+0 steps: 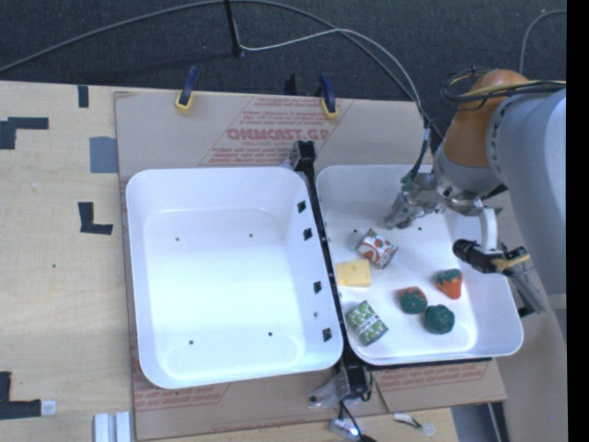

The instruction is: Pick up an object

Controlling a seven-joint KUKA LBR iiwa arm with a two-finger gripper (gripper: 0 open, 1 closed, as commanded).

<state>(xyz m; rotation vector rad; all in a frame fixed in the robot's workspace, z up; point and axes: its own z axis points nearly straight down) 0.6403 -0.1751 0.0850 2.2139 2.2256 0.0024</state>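
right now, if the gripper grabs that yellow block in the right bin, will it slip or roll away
The yellow block looks flat-sided and lies flat on the right bin floor, so it probably won't roll. It looks small and likely light, so a nudge may slide it on the smooth white surface. The green packet and the red-and-white can sit close, which could crowd the gripper.

I am watching my arm [529, 155] showing as a broad grey casing, smooth and rounded, with an orange band [474, 122] glowing above the wrist. Thin black cables are looping over that band — one running down toward the gripper [405, 212], a small metallic-grey assembly with dark fittings.
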